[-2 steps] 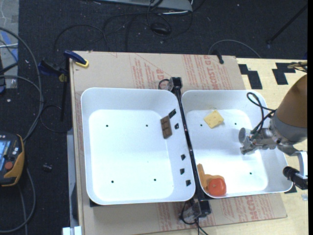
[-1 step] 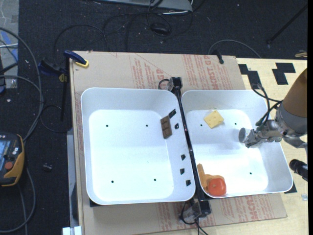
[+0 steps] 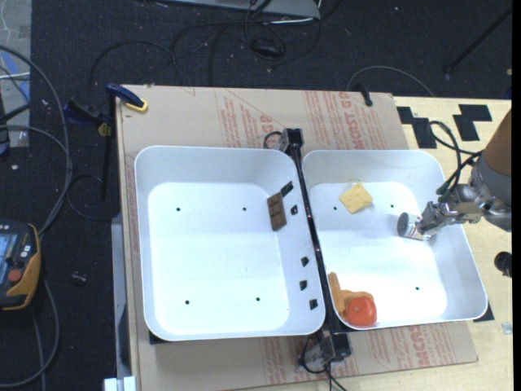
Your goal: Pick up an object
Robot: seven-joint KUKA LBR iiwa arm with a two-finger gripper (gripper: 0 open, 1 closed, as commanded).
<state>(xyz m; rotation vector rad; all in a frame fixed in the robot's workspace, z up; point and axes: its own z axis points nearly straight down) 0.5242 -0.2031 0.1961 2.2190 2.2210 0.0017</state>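
My gripper (image 3: 417,228) reaches in from the right edge and hovers low over the right bin (image 3: 456,255), near its right wall. A small grey round object (image 3: 403,223) sits right at the fingertips; whether it is between them is unclear. A yellow sponge-like piece (image 3: 356,198) lies at the back of the right bin, left of the gripper. A red-orange object (image 3: 359,308) with an orange stem lies in the bin's front left corner. A brown chocolate-bar piece (image 3: 277,212) rests against the right wall of the left bin (image 3: 163,243).
A black divider (image 3: 309,243) with clips runs between the two bins. Both bins stand on a cardboard sheet (image 3: 212,112). Cables and a blue-yellow clamp (image 3: 126,98) lie beyond the bench's back left corner. A handheld controller (image 3: 16,263) sits far left.
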